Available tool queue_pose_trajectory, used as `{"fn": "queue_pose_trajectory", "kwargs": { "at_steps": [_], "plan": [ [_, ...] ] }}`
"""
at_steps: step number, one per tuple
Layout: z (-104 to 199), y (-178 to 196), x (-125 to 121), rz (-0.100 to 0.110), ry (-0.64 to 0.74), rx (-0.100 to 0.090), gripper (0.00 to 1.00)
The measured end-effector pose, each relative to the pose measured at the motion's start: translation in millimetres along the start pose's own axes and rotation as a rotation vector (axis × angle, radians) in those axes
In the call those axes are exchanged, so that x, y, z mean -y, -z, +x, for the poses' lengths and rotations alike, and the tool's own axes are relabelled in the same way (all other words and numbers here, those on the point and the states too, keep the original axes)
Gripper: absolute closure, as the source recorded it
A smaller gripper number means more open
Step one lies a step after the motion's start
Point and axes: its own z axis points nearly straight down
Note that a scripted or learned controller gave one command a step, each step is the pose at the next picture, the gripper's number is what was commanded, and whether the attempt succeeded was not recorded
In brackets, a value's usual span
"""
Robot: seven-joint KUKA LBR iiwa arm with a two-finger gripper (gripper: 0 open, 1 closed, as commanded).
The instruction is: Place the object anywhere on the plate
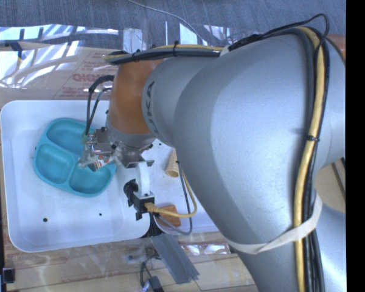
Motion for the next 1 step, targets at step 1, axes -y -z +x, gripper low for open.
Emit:
{"fn": "queue_pose_trajectory", "kwargs": {
  "at_steps": [1],
  "plan": [
    [-2.6, 1.8, -1.4, -0.004, -0.005, 0.001, 0.0]
  ]
}}
